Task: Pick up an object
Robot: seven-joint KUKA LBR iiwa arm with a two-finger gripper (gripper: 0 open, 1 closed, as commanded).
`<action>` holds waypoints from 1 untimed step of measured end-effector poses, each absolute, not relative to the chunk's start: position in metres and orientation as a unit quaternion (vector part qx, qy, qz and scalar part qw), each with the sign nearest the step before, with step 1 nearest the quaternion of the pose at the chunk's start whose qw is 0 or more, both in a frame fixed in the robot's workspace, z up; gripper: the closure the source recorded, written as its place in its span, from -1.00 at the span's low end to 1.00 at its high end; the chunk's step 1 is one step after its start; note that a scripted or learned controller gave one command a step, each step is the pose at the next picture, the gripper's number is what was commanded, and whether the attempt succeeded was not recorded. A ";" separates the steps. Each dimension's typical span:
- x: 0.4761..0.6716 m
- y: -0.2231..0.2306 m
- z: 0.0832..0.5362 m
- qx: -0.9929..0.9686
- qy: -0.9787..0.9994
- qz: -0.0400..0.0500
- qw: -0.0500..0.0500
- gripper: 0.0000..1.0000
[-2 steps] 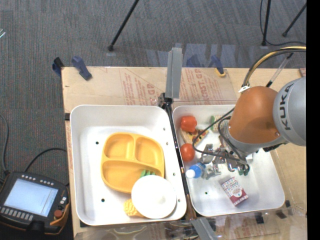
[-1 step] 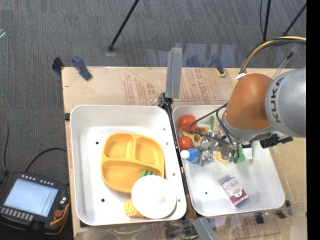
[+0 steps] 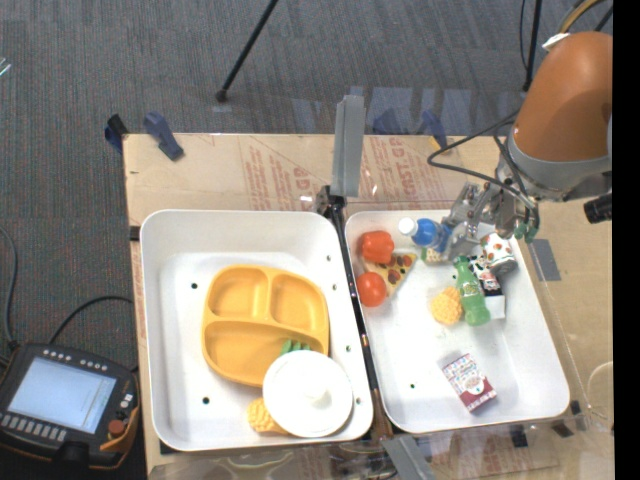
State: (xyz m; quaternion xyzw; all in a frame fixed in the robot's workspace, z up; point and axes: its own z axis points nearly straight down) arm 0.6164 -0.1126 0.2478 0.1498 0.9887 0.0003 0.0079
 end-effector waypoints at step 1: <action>0.616 -0.149 0.092 0.229 0.973 0.001 -0.008 1.00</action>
